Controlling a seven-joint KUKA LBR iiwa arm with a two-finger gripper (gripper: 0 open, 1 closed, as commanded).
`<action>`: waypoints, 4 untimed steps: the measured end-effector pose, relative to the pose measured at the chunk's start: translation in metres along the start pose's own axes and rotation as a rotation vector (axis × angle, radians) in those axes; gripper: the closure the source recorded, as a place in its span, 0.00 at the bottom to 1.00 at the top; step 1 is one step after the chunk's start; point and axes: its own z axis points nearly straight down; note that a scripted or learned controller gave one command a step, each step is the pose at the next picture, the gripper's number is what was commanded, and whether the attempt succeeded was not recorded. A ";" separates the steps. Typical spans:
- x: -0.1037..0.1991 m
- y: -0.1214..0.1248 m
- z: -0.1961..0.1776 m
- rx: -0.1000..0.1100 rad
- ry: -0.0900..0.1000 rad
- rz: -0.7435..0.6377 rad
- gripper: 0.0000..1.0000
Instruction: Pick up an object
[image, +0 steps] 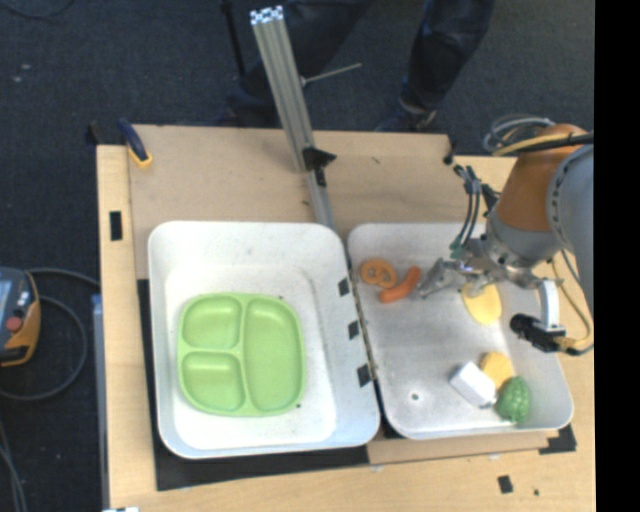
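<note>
The wooden worktop carries two shallow white bins side by side. The left bin holds a green divided plate. Over the right bin the grey arm, orange band above its wrist, reaches in from the right. Its hand hangs low over the bin's upper half, metal fingers pointing left; whether it is released or clenched I cannot tell, and nothing shows between them. Just left of it lie an orange pretzel-like piece and an orange sausage-shaped piece, touching. A yellow lemon-like piece sits under the wrist. Near the lower corner cluster a white block, a small yellow piece and a green bumpy piece.
</note>
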 end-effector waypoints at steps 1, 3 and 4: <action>-0.001 0.001 0.005 -0.003 -0.002 0.001 0.00; -0.013 0.002 -0.058 -0.009 -0.002 0.002 1.00; -0.019 0.002 -0.104 -0.009 -0.002 0.003 1.00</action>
